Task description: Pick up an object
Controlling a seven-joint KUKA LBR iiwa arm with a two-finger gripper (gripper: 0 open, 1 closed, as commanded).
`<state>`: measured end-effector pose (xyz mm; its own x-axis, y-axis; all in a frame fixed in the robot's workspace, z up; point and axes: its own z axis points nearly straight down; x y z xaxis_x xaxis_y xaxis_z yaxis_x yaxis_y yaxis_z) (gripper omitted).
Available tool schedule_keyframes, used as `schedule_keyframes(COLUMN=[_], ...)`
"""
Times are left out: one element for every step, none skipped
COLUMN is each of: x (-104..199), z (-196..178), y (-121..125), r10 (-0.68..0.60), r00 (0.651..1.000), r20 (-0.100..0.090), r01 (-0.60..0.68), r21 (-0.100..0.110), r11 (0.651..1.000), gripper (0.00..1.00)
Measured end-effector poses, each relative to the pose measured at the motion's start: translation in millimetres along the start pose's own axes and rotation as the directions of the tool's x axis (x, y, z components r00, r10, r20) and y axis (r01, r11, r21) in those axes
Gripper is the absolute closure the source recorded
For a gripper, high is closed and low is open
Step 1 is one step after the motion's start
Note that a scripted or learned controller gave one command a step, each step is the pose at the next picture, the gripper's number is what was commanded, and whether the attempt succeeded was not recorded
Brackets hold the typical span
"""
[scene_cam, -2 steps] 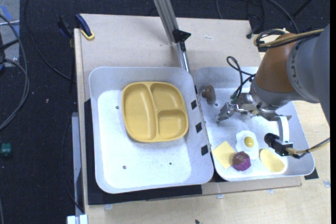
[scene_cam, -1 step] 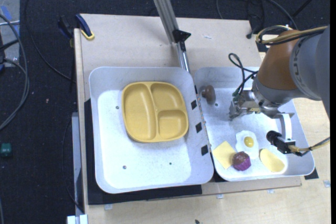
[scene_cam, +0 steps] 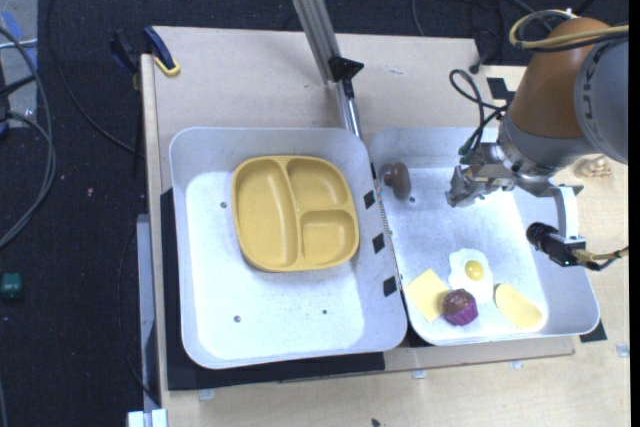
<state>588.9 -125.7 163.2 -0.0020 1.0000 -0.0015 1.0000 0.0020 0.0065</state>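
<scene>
A purple toy point(scene_cam: 460, 307) lay at the right bin's point(scene_cam: 570, 255) near edge, touching a fried egg point(scene_cam: 472, 270) just behind it. The gripper point(scene_cam: 463, 190) hovered farther back in that bin, beside a brown lump point(scene_cam: 397, 178); whether its jaws were spread or closed could not be told.

Legible markings: none; no text, label, brand, number or sign can be read on any item in view.
</scene>
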Motion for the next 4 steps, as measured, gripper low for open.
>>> schedule_keyframes(x=[2, 2, 60, 115], z=[-43, -68, -77, -85], y=[0, 1, -11, -23], r10=[0.0, 0.0, -0.006, -0.007], r00=[1.0, 1.0, 1.0, 1.0], r20=[0.0, 0.0, -0.004, -0.004], r01=[0.0, 0.0, 0.006, 0.007], r21=[0.001, 0.002, 0.007, 0.008], r11=[1.0, 1.0, 1.0, 1.0], gripper=[1.0, 1.0, 1.0, 1.0])
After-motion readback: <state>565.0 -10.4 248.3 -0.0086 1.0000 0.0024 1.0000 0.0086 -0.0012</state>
